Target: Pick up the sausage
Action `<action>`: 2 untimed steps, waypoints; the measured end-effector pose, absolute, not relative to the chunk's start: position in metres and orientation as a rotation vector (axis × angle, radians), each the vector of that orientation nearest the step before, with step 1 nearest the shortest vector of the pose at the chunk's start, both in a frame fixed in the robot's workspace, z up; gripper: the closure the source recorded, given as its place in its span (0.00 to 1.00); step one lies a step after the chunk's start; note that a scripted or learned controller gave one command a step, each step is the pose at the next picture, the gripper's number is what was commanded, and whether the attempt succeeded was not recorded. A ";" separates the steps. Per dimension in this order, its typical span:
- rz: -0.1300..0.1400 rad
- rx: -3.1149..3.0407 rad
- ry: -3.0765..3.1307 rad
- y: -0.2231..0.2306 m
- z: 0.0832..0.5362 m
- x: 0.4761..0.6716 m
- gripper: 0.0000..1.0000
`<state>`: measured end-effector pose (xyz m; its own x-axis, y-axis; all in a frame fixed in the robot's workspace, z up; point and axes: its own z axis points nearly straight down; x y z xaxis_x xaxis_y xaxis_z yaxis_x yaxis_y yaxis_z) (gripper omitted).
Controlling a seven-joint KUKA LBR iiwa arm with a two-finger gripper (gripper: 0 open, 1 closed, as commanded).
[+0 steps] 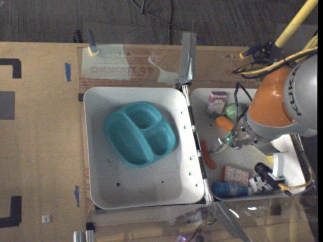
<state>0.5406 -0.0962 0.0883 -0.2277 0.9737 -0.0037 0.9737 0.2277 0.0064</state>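
Overhead, camera view: the sausage (207, 155), red and thin, lies in the right bin (251, 195) along its left wall, untouched. The claw (231, 140) hangs just right of it, above the bin floor; cannot tell whether it is open or closed. A carrot (224, 123) sits near the wrist, and a blue bottle (229, 189) by the front wall. The left bin (101, 185) holds a teal divided plate (140, 133). Both bins rest on the cardboard-covered surface (40, 135).
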 end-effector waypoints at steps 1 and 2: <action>0.008 1.954 2.449 -0.100 0.088 0.523 0.00; 0.010 2.270 2.159 -0.100 0.088 0.482 0.00</action>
<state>0.4824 -0.0999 0.0883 0.0499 0.9988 -0.0010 0.9987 -0.0499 0.0107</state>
